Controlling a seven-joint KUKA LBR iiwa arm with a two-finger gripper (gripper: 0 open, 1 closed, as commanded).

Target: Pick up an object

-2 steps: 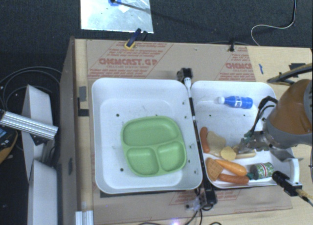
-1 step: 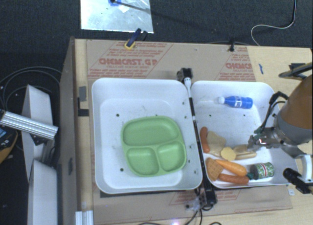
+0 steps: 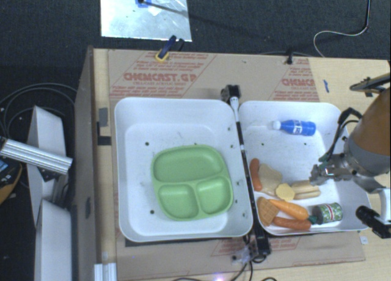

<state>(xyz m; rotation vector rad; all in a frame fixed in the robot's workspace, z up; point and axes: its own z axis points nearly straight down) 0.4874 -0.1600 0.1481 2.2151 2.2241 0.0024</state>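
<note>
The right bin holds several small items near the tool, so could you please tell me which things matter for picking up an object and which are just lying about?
For the job:
- tool
- blue bottle
- carrot
- small can
- sausage
- right bin

Lying about:
- green divided plate in the left bin
- foil sheet
- black cables

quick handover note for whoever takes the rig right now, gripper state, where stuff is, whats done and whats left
Gripper: low over the right bin, near the toy food pile; whether it grips anything cannot be judged.
Right bin: blue bottle near the back; sausage, carrot, cracker and small can clustered at the front.
Left bin: green divided plate, all three compartments bare.
Done: nothing visibly lifted.
Left: grasp one object and raise it.
</note>
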